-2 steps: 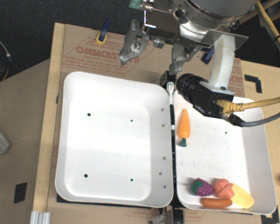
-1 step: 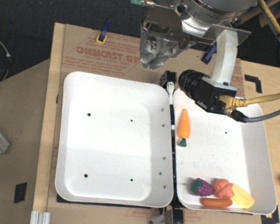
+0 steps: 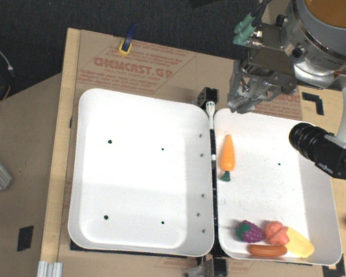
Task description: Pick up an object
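Worktop: a brown cardboard sheet [image 3: 171,68] covers the worktop under two shallow white bins; dark carpet lies behind it.
Left bin: the left bin [image 3: 91,154] is bare white with a few small dark dots on its floor.
Right bin: the right bin [image 3: 270,184] holds the toys.
Carrot: an orange toy carrot [image 3: 228,153] lies in the right bin near the wall shared with the left bin; its long axis runs up and down the view, green end toward the near side.
Other toys: purple grapes [image 3: 250,232], a pink piece [image 3: 277,233], a yellow piece [image 3: 300,244] and a red-brown sausage [image 3: 266,250] are clustered at the near edge of the right bin, touching one another.
Writing: red print on the cardboard, partly legible, reads roughly "CHEMCAST GP".
Clip: a yellow and blue clip [image 3: 127,41] sits at the cardboard's far edge.
Tool: the tool [image 3: 244,104] hangs over the far rim of the right bin, well apart from the carrot; whether it is apart or together cannot be told.
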`<act>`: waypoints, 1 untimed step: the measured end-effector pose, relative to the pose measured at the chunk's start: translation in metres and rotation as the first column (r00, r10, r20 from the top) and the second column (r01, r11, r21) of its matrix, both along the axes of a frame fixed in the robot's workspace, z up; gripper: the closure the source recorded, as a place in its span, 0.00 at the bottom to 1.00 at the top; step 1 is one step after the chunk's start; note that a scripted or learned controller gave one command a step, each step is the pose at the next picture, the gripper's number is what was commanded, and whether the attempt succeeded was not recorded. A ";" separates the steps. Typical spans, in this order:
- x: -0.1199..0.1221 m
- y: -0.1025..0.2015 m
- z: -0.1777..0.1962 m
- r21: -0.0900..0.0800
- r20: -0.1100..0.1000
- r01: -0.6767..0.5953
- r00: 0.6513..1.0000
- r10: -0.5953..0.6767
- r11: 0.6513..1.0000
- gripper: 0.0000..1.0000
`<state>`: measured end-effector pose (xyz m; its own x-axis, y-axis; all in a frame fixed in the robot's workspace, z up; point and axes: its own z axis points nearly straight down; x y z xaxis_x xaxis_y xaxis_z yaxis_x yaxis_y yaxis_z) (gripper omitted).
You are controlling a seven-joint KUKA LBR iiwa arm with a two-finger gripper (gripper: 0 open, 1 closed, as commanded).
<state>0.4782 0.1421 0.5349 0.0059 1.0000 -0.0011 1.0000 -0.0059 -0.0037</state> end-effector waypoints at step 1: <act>0.001 -0.064 -0.062 -0.001 -0.002 -0.001 1.000 0.001 1.000 1.00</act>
